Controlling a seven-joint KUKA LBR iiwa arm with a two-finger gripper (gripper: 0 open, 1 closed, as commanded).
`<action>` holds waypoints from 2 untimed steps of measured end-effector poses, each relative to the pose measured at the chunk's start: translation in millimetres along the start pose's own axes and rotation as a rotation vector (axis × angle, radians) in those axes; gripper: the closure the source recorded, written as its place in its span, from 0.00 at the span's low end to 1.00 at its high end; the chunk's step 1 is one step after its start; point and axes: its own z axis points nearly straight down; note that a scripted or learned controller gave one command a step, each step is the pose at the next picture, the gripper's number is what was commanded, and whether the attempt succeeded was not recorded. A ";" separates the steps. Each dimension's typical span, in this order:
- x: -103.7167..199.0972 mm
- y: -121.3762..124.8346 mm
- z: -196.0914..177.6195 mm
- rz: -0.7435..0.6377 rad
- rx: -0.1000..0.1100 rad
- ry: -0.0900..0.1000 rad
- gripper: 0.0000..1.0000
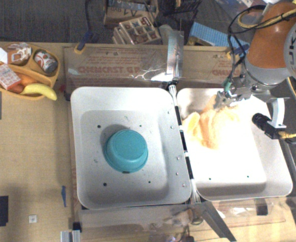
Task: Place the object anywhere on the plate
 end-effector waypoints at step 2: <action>42.2 10.2 -12.8 -0.401 0.000 0.003 1.00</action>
